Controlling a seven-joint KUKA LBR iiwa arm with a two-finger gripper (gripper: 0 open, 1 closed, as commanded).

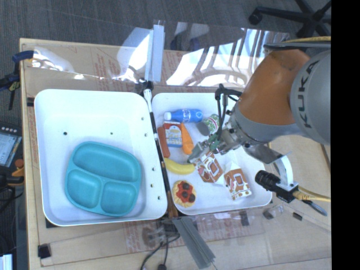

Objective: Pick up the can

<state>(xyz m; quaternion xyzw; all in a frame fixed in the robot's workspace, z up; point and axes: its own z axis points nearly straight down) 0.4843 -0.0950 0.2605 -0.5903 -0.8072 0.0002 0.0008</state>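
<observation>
The can [212, 122] lies in the right bin [256, 204], toward its 1 o'clock corner, just at 3 o'clock of a blue bottle [184, 115]. The end effector [206, 148] hangs low over the bin's middle, just at 6 o'clock of the can; whether it is spread or pressed together cannot be told. At its 9 o'clock lie a banana [178, 165] and a red packet [174, 134]. The left bin [50, 103] holds a teal divided tray [103, 178].
</observation>
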